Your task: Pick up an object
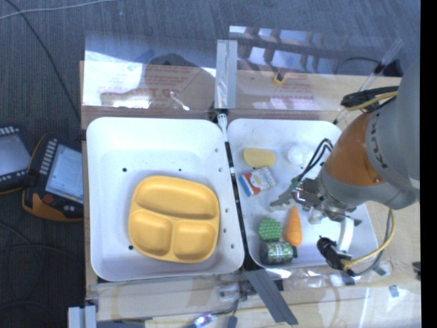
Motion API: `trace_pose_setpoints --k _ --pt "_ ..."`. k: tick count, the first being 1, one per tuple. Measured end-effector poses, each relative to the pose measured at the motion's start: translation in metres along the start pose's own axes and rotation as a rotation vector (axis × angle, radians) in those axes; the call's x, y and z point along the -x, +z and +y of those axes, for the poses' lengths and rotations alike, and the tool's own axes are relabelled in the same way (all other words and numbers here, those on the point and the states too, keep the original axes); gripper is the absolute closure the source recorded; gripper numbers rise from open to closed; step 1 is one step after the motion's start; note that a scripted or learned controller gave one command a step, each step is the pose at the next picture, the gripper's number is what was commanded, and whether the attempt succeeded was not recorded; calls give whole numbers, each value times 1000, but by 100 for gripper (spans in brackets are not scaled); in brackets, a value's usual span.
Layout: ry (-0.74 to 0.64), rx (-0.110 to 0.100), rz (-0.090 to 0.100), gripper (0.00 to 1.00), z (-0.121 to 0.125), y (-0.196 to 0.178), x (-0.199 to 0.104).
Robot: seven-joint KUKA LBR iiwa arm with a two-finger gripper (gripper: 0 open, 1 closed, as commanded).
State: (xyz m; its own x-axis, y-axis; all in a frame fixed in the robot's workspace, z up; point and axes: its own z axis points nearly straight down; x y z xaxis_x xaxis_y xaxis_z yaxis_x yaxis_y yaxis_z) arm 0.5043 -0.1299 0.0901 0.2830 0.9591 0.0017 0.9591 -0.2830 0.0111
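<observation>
A: Where's the claw (305, 198)?
B: Low in the right bin (355, 241), just beside the carrot (293, 227); I cannot tell how it's set.
A: Around it?
B: Green can (278, 253), green ball (270, 228), a carton (257, 181), yellow piece (259, 157). A yellow divided tray (175, 217) in the left bin (109, 183). Table on dark carpet (41, 60).

Brightly and evenly lit from above. Strong glare across the clear panels (273, 53) behind the two white bins (102, 183), washing out the cardboard beneath. Whites close to blown out in the right bin. Soft, short shadows under the yellow tray (175, 217). Slightly soft focus overall, with the arm's grey body (399, 149) blurred at the right. Dark, grainy carpet (41, 60).
</observation>
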Motion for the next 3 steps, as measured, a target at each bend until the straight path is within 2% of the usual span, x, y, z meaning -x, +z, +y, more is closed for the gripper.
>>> trace_pose_setpoints --k 1,2,3 --pt "-44 3 -6 0 3 0 -14" --pt "-47 1 -1 100 4 -10 -17" --pt "156 -13 -8 100 30 -101 -8"
